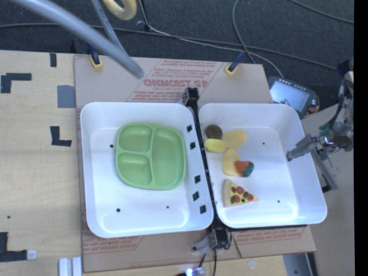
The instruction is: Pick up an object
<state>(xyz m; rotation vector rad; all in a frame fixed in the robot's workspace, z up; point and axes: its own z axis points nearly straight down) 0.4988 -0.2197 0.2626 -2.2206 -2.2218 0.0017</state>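
The right bin (pixel 287 211) holds several toy foods in its left half: a brown round piece (pixel 213 131), a yellow banana-like piece (pixel 215 146), a pale yellow piece (pixel 234 138), another pale yellow piece (pixel 230 163) with a red strawberry (pixel 244 168) on it, and a pizza slice (pixel 238 193). My gripper (pixel 299 149) hangs at the right bin's right rim, well to the right of the foods and touching none of them. Nothing is seen in it.
The left bin (pixel 98 211) carries a green divided plate (pixel 152 156). A black divider (pixel 198 160) runs between the bins. Two yellow clamps (pixel 95 62) (pixel 232 68) sit on the cardboard at the back. A grey pole (pixel 75 22) crosses the upper left.
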